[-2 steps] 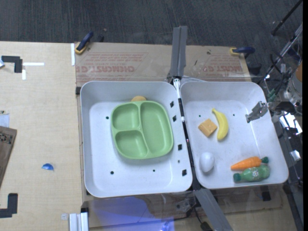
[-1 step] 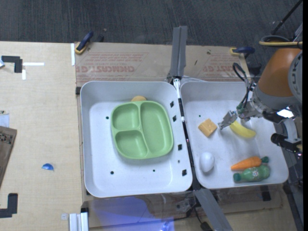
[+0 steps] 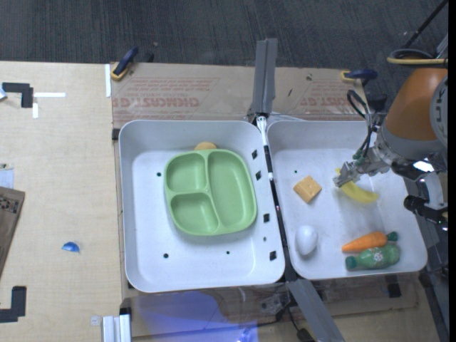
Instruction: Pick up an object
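Arm enters from the right; gripper (image 3: 347,175) sits low in the right bin (image 3: 324,137), at the upper end of a yellow banana-shaped piece (image 3: 358,193). Fingers' state: cannot tell, too small and blurred. Banana piece lies on the bin floor, right of a tan block (image 3: 308,189). Also in that bin: white egg (image 3: 306,239), carrot (image 3: 364,242) just above a green bottle (image 3: 372,258). Left bin (image 3: 142,262) holds a green divided plate (image 3: 211,191).
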Robot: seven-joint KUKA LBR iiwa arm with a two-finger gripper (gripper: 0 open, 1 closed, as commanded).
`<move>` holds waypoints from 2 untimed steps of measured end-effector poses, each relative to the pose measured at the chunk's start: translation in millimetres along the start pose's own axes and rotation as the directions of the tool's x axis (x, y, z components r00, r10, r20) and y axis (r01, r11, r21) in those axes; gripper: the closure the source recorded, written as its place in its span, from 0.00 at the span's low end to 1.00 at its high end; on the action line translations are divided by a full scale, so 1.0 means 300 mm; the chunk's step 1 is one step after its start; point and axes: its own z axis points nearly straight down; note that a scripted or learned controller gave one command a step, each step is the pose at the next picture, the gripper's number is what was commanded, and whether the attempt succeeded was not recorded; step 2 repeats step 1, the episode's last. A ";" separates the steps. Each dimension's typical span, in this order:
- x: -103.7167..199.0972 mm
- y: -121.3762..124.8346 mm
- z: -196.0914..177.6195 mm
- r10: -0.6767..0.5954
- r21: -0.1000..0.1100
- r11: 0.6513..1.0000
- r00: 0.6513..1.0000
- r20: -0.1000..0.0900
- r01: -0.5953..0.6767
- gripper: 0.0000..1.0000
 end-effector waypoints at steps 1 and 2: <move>0.172 0.183 -0.298 0.018 0.001 1.000 1.000 0.000 -0.018 1.00; 0.172 0.183 -0.298 0.018 0.001 1.000 1.000 0.000 -0.018 1.00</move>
